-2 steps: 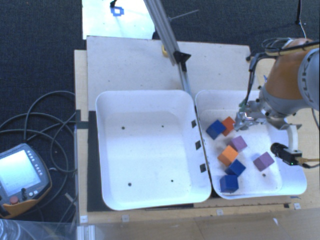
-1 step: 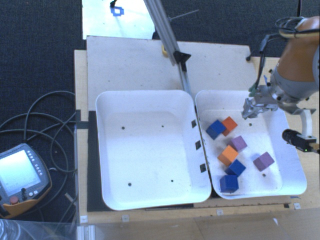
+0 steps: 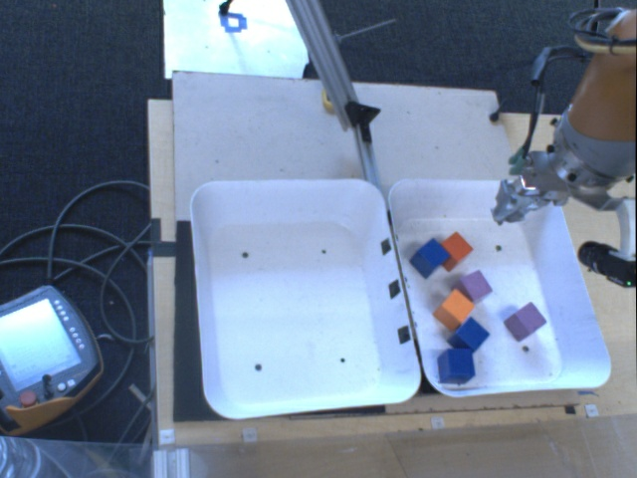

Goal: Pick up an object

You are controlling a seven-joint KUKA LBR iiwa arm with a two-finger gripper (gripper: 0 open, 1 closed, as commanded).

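I see my claw (image 3: 510, 207) hanging over the back of the right shallow white plastic bin (image 3: 577, 297); I cannot tell its state. Well below it lie seven small cubes: two orange (image 3: 457, 249) (image 3: 455, 309), three blue (image 3: 430, 258) (image 3: 469, 335) (image 3: 456, 365), two purple (image 3: 475, 286) (image 3: 525, 321). The left white bin (image 3: 299, 207) sits beside it on the tabletop (image 3: 259, 127).
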